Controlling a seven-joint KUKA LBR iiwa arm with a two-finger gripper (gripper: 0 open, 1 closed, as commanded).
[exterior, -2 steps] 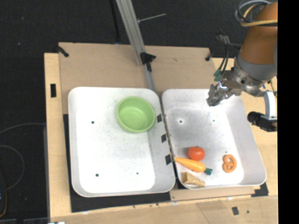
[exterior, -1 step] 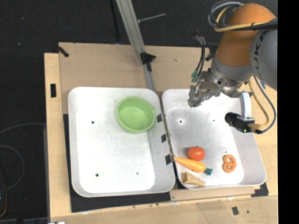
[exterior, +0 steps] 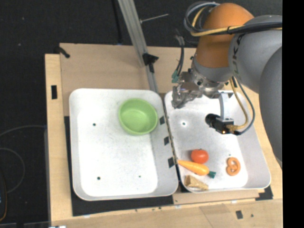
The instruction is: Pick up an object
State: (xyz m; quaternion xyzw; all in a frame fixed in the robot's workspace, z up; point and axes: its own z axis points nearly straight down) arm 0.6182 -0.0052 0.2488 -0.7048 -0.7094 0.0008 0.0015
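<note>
Claw (exterior: 180,99) low over right bin (exterior: 251,170)

You see two white bins, the left bin (exterior: 95,175) and the right bin (exterior: 251,170), that look like matt plastic with fine dark speckles. The green bowl (exterior: 138,117) looks like smooth plastic with a soft sheen. The desk (exterior: 95,65) looks like pale, matt wood or board. The arm's orange band (exterior: 221,32) is glossy; its grey shell (exterior: 266,46) is smooth and satin. The tomato (exterior: 200,156) shines slightly.
</note>
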